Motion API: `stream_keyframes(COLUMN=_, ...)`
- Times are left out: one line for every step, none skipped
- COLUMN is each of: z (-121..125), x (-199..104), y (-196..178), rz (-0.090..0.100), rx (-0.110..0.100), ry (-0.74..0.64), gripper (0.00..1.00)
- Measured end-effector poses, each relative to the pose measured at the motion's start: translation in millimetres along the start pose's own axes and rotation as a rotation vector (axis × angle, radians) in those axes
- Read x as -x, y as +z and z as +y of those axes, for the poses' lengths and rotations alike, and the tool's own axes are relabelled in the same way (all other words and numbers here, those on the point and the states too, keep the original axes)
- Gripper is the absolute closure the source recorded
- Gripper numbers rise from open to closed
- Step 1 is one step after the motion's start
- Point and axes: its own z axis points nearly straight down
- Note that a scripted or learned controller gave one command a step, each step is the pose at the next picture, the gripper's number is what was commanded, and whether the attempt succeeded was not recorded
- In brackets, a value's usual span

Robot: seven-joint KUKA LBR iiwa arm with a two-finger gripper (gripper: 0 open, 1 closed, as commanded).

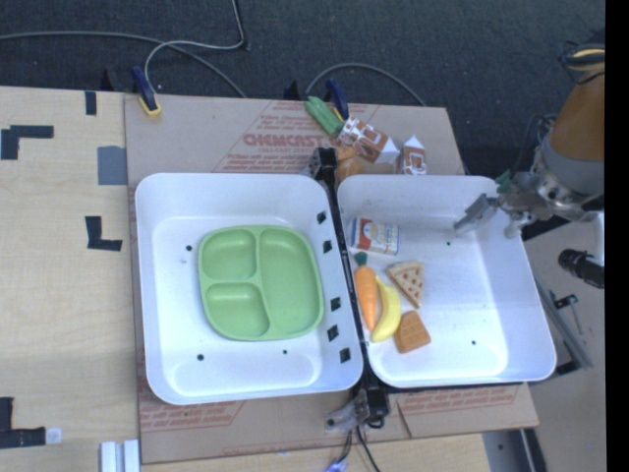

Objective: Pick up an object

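Nothing picked yet. Gripper (488,211) poised over right bin (511,293), upper right part, fingers spread, nothing between them. Whole grasp left to do: descent, closing, lift. Candidate objects clustered well apart from gripper, along the bin's left wall. Count there: one carton (375,235), one carrot (367,297), one banana (387,313), one sandwich wedge (408,281), one orange biscuit (412,331). Left bin (162,264): one green plate (260,282).

Green three-compartment plastic plate (261,282) sits in left white bin (157,264); orange toy carrot (367,296), yellow toy banana (388,313) side by side in right white bin (511,303).
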Motion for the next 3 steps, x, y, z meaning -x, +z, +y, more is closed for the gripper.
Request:
stream_keyframes(z=-14.1, x=-54.4, y=103.0, rz=-0.001, rx=0.008, ry=0.0, gripper=0.0)
stream_keyframes(z=41.8, x=-110.0, y=106.7, rz=0.0, rx=0.005, ry=-0.002, gripper=0.0)
stream_keyframes(z=73.2, x=-122.4, y=107.6, rz=-0.001, rx=0.003, ry=-0.001, gripper=0.0)
